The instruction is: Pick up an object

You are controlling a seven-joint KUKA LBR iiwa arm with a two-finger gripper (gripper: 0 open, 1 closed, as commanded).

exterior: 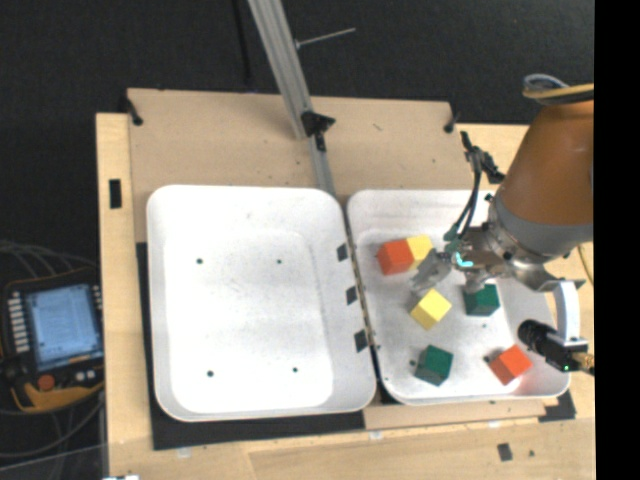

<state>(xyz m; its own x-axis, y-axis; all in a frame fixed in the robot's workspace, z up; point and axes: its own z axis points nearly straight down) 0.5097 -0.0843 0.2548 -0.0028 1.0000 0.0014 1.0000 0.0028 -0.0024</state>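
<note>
The right bin (400, 208) holds several small blocks. An orange block (394, 256) and a yellow block (421, 244) sit together near its left wall. Another yellow block (431, 309) lies in the middle, with a green block (483, 300) to its right. A second green block (434, 364) and a second orange block (510, 364) lie near the front rim. My gripper (449, 279) hangs low over the bin's middle, just above the middle yellow block, between the orange block and the right-hand green one. It is open, with nothing between its fingers.
The left bin (245, 298) lies beside the right one, with a divider edge (357, 293) between them. A slanted metal pole (290, 68) rises behind the bins. A handheld control pendant (55, 328) lies off the bench at the left.
</note>
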